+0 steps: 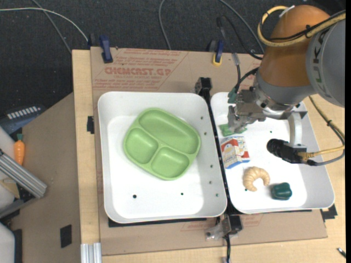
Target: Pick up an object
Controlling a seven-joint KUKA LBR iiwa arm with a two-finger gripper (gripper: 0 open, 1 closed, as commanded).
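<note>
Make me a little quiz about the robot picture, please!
1. True or false: the green plate lies in the right bin.
2. Which lies nearest the croissant? A) dark green block B) orange carrot C) blue clamp
3. Fill in: the plate has ___ compartments.

Key: 1. False, it lies in the left bin. 2. A. 3. Three.

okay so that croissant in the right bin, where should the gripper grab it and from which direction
Probably from straight above, fingers across the thick middle of the croissant. It lies flat as a curved crescent with tapering ends, and the carton and green block sit close on either side.
</note>
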